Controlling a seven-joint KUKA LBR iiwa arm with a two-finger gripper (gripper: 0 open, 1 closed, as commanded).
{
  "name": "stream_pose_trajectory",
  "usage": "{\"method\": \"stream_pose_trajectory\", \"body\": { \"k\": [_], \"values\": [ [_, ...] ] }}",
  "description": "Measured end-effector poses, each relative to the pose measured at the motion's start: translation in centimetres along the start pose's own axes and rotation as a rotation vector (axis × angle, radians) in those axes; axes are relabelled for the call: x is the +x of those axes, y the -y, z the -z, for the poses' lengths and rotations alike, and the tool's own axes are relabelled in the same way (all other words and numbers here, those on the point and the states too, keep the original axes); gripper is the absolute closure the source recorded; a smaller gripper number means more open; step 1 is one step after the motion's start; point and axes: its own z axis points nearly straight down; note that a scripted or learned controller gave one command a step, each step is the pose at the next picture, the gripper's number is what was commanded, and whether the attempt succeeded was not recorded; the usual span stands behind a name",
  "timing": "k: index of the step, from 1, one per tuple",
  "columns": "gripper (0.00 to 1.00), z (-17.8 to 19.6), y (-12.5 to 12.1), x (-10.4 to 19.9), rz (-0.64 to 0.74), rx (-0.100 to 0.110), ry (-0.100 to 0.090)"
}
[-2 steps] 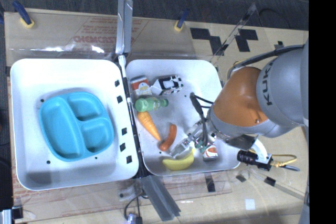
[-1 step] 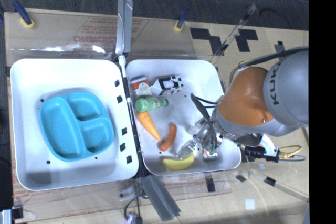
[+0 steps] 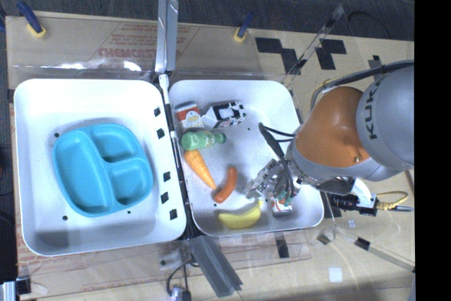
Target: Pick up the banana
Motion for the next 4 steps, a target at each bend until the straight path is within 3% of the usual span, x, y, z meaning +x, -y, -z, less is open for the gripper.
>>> {"method": "stream_pose_trajectory", "body": {
  "k": [1, 2, 3, 4],
  "values": [
    [0.0, 0.0, 0.0, 0.0, 0.0, 0.0, 0.0],
    [1.0, 0.9, -0.1, -0.1, 0.005, -0.001, 0.005],
    [0.0, 0.9, -0.1, -0.1, 0.005, -0.001, 0.005],
    [0.0, -0.8, -2.9, 2.4, 0.089, -0.001, -0.003]
  ]
}}
